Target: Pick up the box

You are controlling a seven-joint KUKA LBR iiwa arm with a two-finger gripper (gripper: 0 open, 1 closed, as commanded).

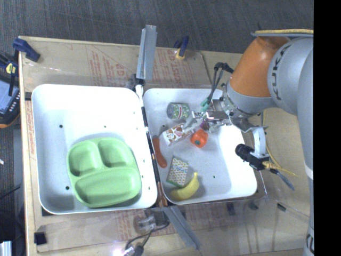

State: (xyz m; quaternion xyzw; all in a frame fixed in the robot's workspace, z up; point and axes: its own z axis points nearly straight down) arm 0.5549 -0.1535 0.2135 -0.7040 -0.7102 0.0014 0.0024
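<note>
1. The arm point(277, 73) reaches in over the right bin's point(234, 180) far right corner, its orange band above the wrist.
2. The gripper point(205, 120) sits low in the right bin's far half, just above an orange fruit point(199, 138); whether its pincer is spread or pressed together I cannot tell.
3. The box point(178, 171), a small patterned one, lies near the right bin's near edge, touching a banana point(187, 188) at its near side and well apart from the gripper.
4. A can point(178, 111) lies near the far edge, with a white packet point(175, 133) between it and the box.
5. A red sausage point(159, 152) lies along the right bin's left wall.
6. A green tray point(104, 172) with compartments rests in the left bin's point(53, 105) near half.
</note>
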